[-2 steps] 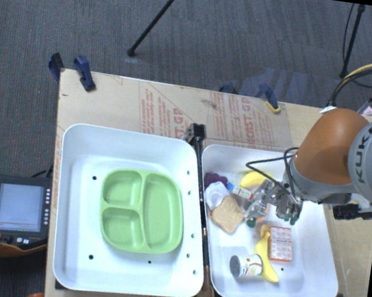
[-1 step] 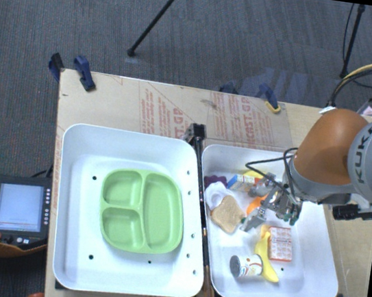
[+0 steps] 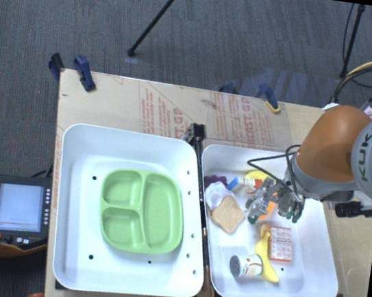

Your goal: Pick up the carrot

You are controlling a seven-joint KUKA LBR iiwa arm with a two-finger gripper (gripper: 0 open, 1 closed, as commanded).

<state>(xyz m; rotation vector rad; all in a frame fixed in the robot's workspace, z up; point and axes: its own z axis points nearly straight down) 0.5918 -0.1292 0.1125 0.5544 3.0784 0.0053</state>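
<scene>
A small orange carrot (image 3: 271,207) lies in the right bin (image 3: 313,267), near its middle, partly covered by the tool above it. My gripper (image 3: 274,209) is low in that bin, directly over the carrot. It looks open, with one finger on each side of the orange piece. The grey wrist and the orange band (image 3: 336,142) hide the bin's far right corner.
Close around the carrot are a bread slice (image 3: 227,215), a banana (image 3: 268,259), a red-and-white packet (image 3: 280,243), a small cup (image 3: 245,265) and several small items at the far wall. The left bin (image 3: 66,230) holds a green divided plate (image 3: 142,212).
</scene>
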